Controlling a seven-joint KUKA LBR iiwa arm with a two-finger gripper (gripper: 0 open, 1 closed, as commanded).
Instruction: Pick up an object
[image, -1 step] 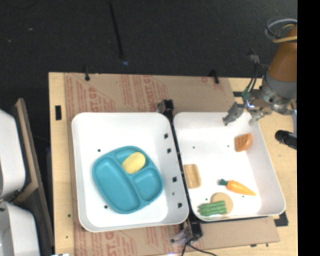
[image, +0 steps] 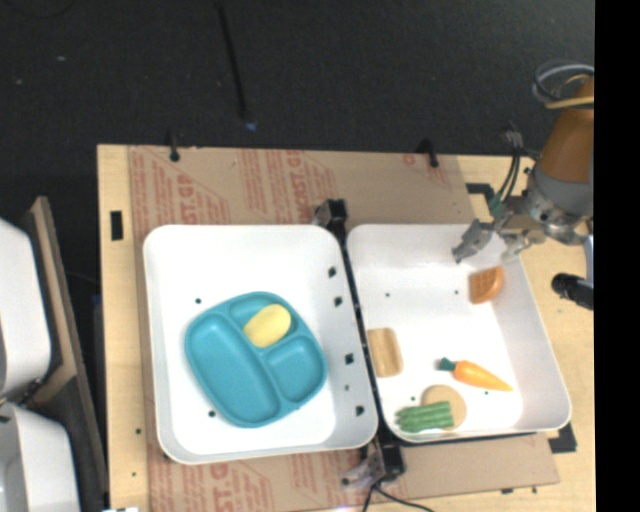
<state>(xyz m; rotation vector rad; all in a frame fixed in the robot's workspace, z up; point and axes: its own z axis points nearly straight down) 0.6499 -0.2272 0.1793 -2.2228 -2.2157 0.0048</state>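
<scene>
The arm is reaching in from the right, and its tool (image: 490, 238) is hanging over the far right corner of the right bin (image: 420, 262); the two fingers are standing apart, quite wide, and nothing is lying between them, so the tool is holding no object. The nearest thing is a small orange block (image: 486, 285), lying on the bin floor just below the tool and close to the right wall; further toward the front, a carrot (image: 477, 374) is lying, and beside it a round cookie (image: 444, 403) with a green pea pod (image: 424, 417) partly over it; a tan bread piece (image: 384, 352) is lying near the left wall. In the left bin (image: 170, 270), a blue divided tray (image: 255, 360) is carrying a yellow lemon-like piece (image: 267, 325) in its upper compartment. I am judging that the orange block is the likely target, and that the grasp is not yet made. The danger is coming from the wall: the block is sitting so near it that one finger may be striking the rim or the slope when descending; also the tool is looking a little off from the block, so the fingers may be closing beside it, or pushing it away.
</scene>
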